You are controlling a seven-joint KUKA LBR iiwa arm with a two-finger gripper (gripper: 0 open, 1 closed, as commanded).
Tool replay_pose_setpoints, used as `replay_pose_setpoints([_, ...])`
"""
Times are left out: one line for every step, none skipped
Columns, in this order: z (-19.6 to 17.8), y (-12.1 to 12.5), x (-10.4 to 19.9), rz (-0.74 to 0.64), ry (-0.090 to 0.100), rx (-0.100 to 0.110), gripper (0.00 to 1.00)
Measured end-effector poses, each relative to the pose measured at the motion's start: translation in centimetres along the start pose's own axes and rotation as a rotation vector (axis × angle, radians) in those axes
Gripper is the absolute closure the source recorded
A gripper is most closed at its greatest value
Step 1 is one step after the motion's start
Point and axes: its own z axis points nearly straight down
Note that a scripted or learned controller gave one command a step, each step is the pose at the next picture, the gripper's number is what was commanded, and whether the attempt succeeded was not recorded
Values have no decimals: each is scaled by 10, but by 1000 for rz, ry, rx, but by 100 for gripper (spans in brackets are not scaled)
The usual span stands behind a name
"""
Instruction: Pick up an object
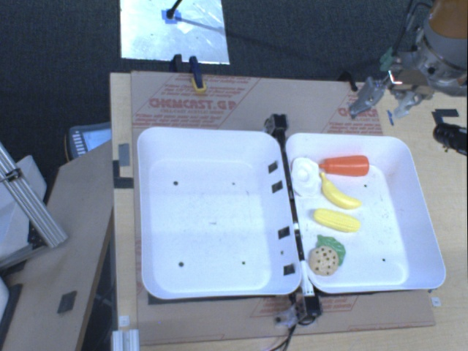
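Observation:
The right bin (417, 196) holds several toy foods along its left side: an orange carrot (345, 166), a white egg-like piece (306, 175), a yellow banana (339, 194), a yellow corn cob (337, 220) and a round cookie with a green leaf (325, 257). My gripper (382, 104) hangs above the bench behind the right bin's far edge, up and right of the carrot. Its fingers are open and spread, with nothing between them.
The left bin (212, 210) lies beside the right one, with black clips (278, 189) along the shared divider. A shiny metal sheet (174, 20) lies at the back left. A dark object (450, 134) sits on the bench at the right edge.

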Motion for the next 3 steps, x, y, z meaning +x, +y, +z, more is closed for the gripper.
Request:
replay_pose_setpoints([-3,1,2,-6,1,8,100])
replay_pose_setpoints([-70,-11,135,-4,4,8,100])
replay_pose_setpoints([11,-49,209,-2,3,14,100])
